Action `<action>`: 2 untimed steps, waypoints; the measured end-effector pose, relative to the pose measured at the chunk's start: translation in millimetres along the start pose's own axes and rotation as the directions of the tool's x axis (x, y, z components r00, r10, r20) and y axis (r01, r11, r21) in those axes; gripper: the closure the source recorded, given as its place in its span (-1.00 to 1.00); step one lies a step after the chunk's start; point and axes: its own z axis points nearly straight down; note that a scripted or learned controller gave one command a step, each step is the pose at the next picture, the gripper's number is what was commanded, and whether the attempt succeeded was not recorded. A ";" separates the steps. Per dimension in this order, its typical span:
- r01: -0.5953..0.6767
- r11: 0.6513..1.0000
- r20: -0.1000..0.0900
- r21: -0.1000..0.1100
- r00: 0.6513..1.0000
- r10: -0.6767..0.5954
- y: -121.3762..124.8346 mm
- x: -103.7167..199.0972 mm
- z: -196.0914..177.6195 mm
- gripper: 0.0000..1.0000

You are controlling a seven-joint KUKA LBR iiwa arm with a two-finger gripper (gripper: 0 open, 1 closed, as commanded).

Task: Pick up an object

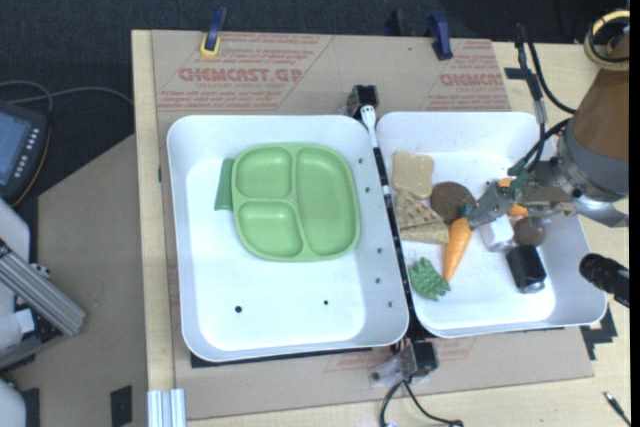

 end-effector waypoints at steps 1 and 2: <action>0.003 1.000 0.002 -0.012 1.000 -0.003 2.2 0.1 -5.4 -1.00; 0.002 1.000 -0.001 -0.005 1.000 -0.002 -4.7 5.5 41.8 -1.00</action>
